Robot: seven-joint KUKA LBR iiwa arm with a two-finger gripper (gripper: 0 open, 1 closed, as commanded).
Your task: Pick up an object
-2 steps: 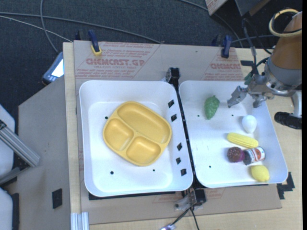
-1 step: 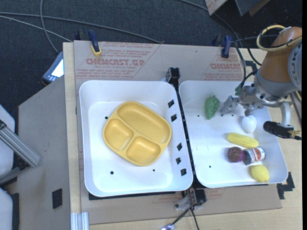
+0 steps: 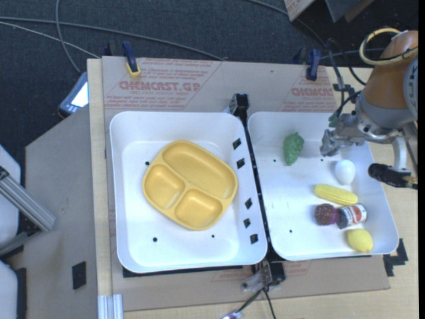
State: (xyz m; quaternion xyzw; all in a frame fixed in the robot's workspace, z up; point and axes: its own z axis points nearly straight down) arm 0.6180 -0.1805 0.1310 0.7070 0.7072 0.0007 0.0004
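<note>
The right bin (image 3: 292, 244) holds several small items. A green leafy piece (image 3: 292, 148) lies at its far left and a white egg (image 3: 344, 171) sits toward the right. A yellow corn cob (image 3: 336, 194) lies below the egg. Closer to the front are a dark red round fruit (image 3: 325, 214), a small red-labelled can (image 3: 352, 215) lying on its side, and a yellow lemon (image 3: 360, 240). My gripper (image 3: 335, 142) hangs over the far right part of this bin, just above and left of the egg and right of the green piece. Nothing shows in its grasp.
The left bin (image 3: 126, 198) carries a yellow divided plate (image 3: 190, 185) in its middle. A black divider with clips (image 3: 247, 178) runs between the bins. Blue clamps (image 3: 131, 58) hold the board at the back. The arm's orange band (image 3: 388, 72) rises at the right edge.
</note>
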